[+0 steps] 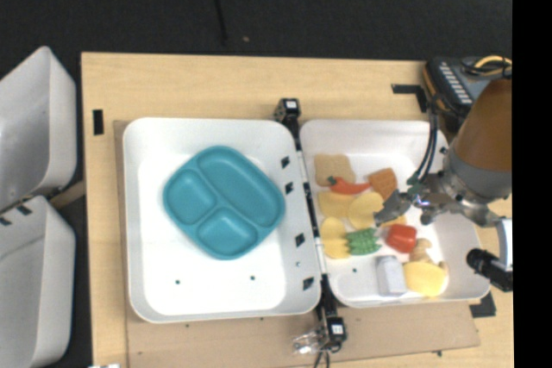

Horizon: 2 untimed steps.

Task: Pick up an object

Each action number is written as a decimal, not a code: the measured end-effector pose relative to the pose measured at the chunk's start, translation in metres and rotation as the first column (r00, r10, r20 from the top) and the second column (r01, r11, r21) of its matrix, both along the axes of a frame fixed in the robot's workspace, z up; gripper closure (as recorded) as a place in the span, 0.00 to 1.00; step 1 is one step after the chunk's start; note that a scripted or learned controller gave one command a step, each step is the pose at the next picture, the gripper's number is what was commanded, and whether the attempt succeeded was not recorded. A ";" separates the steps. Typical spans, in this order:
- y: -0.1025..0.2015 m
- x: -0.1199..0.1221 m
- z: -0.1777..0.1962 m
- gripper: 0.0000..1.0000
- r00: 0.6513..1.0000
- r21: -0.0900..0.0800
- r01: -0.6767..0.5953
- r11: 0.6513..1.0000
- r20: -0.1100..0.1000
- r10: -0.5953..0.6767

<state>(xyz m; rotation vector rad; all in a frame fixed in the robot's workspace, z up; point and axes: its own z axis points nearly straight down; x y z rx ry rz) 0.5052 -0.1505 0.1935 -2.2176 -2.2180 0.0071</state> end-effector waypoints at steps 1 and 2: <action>0.008 0.002 -0.049 0.00 1.000 0.000 0.002 1.000 0.001 -0.002; 0.007 0.008 -0.091 0.00 1.000 -0.004 -0.002 1.000 0.020 0.002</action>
